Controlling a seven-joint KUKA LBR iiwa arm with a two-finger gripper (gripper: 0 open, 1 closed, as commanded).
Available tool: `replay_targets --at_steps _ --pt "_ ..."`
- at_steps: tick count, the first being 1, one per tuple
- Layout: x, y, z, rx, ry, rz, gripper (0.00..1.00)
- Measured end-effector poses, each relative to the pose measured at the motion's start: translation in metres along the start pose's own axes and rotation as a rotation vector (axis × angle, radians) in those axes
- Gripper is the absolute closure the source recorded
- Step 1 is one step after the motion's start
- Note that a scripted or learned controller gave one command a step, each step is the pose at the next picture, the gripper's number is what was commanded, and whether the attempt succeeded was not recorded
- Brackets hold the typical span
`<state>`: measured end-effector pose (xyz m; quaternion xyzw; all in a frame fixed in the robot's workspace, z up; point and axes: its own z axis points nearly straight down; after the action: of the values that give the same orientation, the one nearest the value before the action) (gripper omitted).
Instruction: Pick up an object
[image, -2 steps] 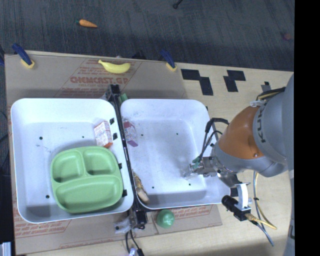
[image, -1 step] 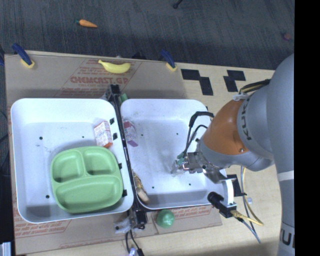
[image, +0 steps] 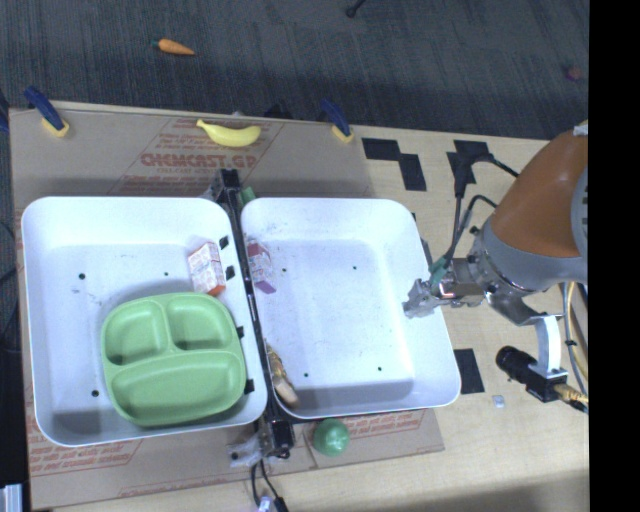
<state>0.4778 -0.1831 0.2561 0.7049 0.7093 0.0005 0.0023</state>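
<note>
A green divided tray (image: 176, 357) lies flat in the left bin's near half, with a small red-and-white carton (image: 205, 267) just behind it, close to the bin's right wall.

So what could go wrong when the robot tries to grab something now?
The gripper sits at the right bin's rim, so it might bump that wall going in. The small packets lie against the divider between the bins, likely hard to pinch. The green tray looks too wide to grip.
</note>
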Motion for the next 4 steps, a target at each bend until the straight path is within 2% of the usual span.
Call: replay_targets --at_steps 1,2,3,4 --pt "-0.028 -0.002 0.164 0.005 0.003 0.002 1.00" --pt "0.024 -0.002 0.164 0.007 0.005 -0.002 1.00" --pt "0.026 -0.002 0.164 0.007 0.005 -0.002 1.00" --pt "0.060 0.007 0.165 0.008 0.005 -0.003 1.00"
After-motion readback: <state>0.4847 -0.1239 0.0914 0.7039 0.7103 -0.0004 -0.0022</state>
